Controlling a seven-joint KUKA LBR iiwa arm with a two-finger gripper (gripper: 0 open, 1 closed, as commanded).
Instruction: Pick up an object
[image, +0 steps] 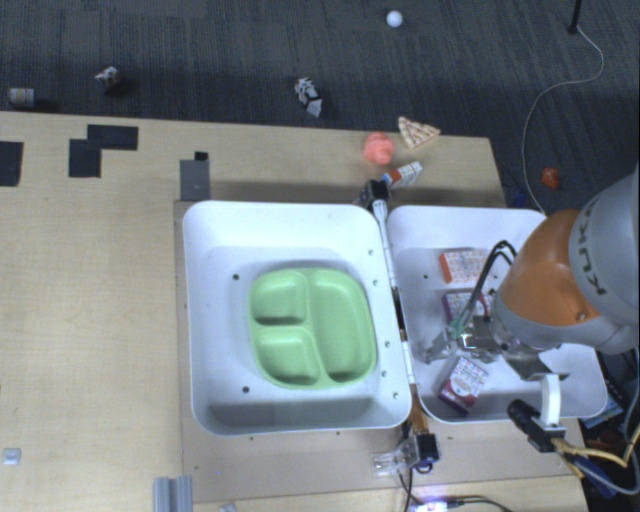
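1. Green first: on our far left sits the left bin (205, 300) with a lime divided tray (310, 325) lying flat inside it, well apart from the action.
2. We slide right over the rail between the bins to the right bin (420, 235), where the small packets lie: an orange-and-white one (461, 265) near the back, a purple one (458, 303) just below it, and a white-and-red packet (466, 380) near the front wall.
3. Right over those packets hovers our gripper (462, 338), wrist bent low; we cannot tell how wide it stands, or whether anything sits in it.
4. Our call: the front packet looks the likeliest target. We would want the gripper centred over it, clear of the bin wall, descending straight, closing across the packet's narrow side, then lifting slowly.
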